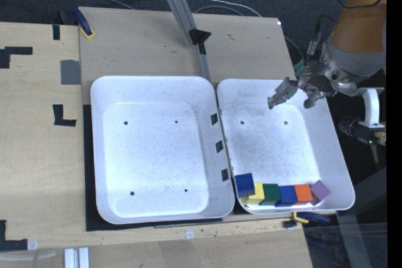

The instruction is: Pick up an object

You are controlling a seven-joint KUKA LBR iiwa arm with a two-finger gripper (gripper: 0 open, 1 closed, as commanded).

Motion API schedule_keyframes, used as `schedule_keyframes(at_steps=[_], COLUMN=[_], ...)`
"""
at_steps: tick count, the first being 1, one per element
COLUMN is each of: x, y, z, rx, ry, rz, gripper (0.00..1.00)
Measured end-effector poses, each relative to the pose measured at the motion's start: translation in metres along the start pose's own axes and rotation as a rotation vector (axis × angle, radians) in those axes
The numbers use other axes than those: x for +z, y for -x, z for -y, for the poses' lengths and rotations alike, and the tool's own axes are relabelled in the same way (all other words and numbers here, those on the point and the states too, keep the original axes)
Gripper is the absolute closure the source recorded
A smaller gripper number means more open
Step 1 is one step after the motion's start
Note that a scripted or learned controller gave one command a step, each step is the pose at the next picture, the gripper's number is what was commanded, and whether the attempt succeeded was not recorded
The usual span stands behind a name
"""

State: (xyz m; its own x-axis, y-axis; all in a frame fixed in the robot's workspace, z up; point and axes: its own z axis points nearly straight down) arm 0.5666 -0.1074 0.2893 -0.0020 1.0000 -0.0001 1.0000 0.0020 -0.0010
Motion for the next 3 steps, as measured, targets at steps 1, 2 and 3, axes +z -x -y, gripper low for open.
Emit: schedule_keyframes(at_steps=[1, 2, 3], x=[-0.010, -0.019, -0.029], y=[-0.001, -0.001, -0.001], z=[0.000, 0.000, -0.001], rx=[-0.001, -0.002, -0.003], ry=[0.000, -0.002, -0.003], rz=[-0.001, -0.002, -0.002], gripper=[1.00, 1.00, 1.00])
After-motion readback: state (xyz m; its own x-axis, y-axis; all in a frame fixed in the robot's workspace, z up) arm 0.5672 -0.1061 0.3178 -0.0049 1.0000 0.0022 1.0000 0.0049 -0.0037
